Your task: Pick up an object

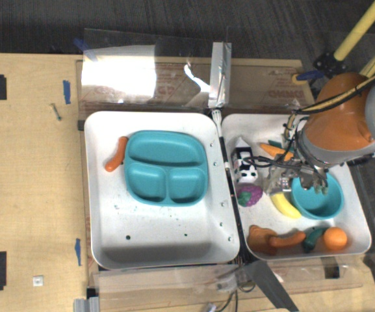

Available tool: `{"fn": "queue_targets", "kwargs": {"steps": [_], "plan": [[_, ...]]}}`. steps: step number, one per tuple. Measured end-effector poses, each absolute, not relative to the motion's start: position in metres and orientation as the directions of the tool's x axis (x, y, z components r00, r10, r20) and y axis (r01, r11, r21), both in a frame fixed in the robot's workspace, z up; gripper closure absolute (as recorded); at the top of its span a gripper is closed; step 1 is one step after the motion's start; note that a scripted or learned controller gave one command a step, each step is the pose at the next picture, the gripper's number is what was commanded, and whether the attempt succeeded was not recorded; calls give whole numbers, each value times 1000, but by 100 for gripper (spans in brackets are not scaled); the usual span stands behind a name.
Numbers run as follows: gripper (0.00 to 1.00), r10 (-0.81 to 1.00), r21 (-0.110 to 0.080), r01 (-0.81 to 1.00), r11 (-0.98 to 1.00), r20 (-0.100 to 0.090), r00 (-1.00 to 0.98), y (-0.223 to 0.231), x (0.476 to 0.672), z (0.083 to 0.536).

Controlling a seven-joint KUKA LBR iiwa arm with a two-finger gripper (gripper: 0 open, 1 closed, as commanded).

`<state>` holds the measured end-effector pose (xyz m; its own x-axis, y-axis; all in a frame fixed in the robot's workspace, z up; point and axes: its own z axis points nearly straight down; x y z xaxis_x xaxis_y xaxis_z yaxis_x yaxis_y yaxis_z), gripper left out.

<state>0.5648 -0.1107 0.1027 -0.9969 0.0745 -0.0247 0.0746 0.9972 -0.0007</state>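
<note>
Hovering gripper (284, 182) above banana (283, 204) beside teal bowl (322, 200)

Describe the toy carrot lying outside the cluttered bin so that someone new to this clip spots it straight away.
Start at the left bin, the one that holds the big teal divided plate. Just off the plate's left edge, on the white floor of the bin, lies the carrot: a small orange stick set at a slant. It is the one loose item in that bin, while the other toys crowd the right bin.
</note>
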Motion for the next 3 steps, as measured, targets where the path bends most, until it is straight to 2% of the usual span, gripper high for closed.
{"fn": "queue_targets", "kwargs": {"steps": [1,2,3], "plan": [[100,359,0,359,933,-16,-933,-207,583,297],[100,93,1,93,996,0,-996,-173,480,190],[0,93,0,93,996,-4,-996,-173,481,191]]}}
